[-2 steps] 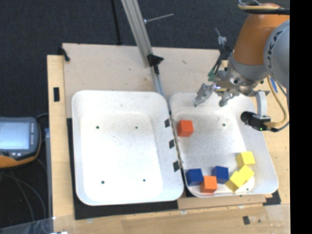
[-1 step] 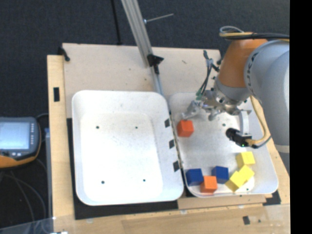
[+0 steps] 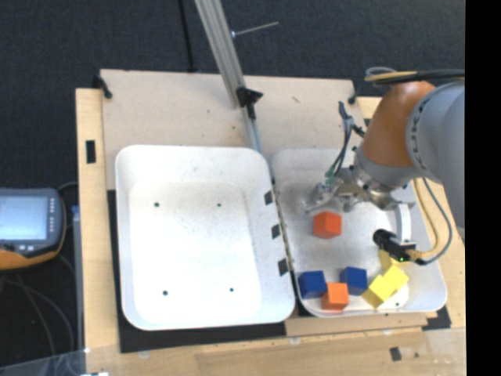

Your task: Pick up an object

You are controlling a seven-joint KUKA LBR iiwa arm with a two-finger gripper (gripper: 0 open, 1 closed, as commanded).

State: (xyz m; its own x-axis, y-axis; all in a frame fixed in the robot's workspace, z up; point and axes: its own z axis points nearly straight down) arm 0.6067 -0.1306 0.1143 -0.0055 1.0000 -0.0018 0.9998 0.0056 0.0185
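In the right bin [image 3: 301, 175], an orange cube [image 3: 327, 224] lies near the middle. My gripper [image 3: 332, 200] hangs just behind and above it, its grey fingers spread apart and open, with nothing between them. Along the bin's near edge lie two blue cubes [image 3: 312, 283] [image 3: 355, 278], a smaller orange cube [image 3: 337, 295] and a yellow block [image 3: 386, 285]. The arm's orange band [image 3: 391, 128] rises over the bin's back right part.
The left bin [image 3: 196, 237] is bare white inside. A slanted aluminium rail [image 3: 223, 41] crosses the back of the bench to the gap between the bins. Black cable and a connector [image 3: 395, 245] trail over the right bin's right side.
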